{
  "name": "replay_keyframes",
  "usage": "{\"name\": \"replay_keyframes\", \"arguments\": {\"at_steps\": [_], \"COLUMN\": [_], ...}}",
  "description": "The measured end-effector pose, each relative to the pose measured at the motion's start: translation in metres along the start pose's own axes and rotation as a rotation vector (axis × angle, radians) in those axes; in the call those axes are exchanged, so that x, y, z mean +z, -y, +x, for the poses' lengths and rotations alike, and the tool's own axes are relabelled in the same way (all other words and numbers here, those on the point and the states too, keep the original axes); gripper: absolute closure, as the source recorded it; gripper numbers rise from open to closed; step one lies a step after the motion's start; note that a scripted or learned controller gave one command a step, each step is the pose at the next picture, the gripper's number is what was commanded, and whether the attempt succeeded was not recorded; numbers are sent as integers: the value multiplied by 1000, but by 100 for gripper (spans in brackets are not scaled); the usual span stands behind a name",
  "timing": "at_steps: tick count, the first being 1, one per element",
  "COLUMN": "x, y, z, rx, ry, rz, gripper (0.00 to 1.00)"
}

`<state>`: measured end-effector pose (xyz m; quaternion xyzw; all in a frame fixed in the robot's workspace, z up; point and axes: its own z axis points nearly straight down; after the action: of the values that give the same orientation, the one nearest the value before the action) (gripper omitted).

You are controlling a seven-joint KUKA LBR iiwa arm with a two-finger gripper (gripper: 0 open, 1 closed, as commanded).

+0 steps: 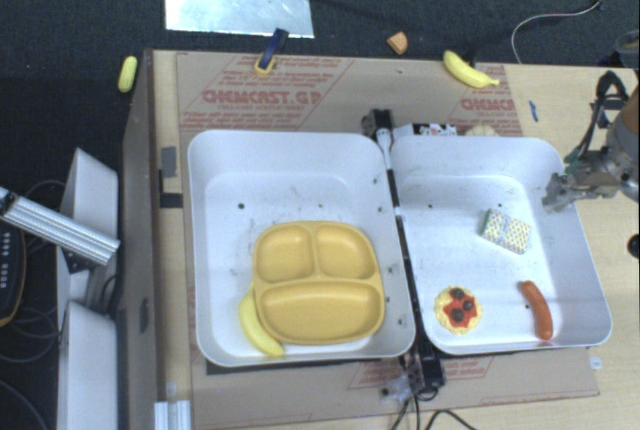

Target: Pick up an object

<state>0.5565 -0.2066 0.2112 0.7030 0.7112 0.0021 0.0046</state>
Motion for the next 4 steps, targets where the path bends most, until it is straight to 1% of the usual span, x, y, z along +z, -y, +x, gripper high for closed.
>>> {"name": "replay_keyframes", "arguments": {"at_steps": [1, 2, 3, 4], "x": [-11, -43, -8, -15], "y": [-1, -25, -8, -15], "z": [0, 0, 93, 32], "rx": [-4, 7, 7, 10], "ry": [1, -2, -5, -2], "rz": [-4, 6, 9, 7], "gripper": [100, 100, 100, 100]}}
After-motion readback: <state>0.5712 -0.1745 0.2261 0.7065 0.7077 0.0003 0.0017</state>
